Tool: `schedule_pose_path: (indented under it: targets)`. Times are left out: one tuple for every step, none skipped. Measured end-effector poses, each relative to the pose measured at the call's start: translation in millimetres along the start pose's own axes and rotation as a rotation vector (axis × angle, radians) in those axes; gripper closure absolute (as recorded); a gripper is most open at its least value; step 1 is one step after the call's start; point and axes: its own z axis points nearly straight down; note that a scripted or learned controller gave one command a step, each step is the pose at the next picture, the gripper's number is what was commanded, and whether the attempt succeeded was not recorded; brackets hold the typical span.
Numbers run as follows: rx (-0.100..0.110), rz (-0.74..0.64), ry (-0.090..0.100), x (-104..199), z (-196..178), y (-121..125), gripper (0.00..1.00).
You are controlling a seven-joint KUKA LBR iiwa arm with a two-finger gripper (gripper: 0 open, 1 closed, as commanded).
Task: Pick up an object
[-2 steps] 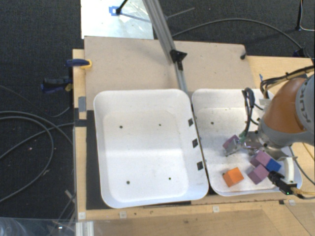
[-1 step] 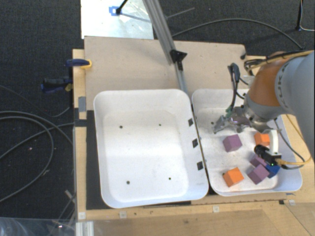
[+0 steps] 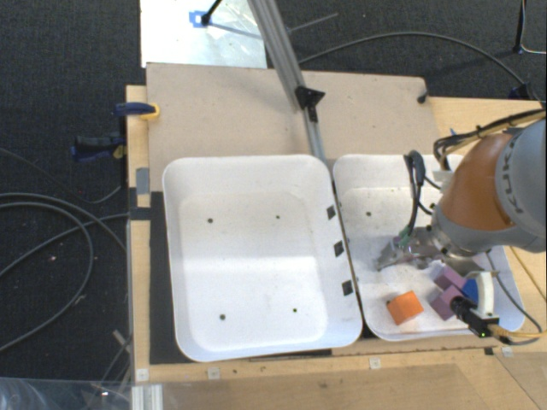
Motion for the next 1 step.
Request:
schedule_pose_path:
  targets:
    - [-0.009, -0.004, -0.002, -19.5, -1.7, 32.5, 0.0]
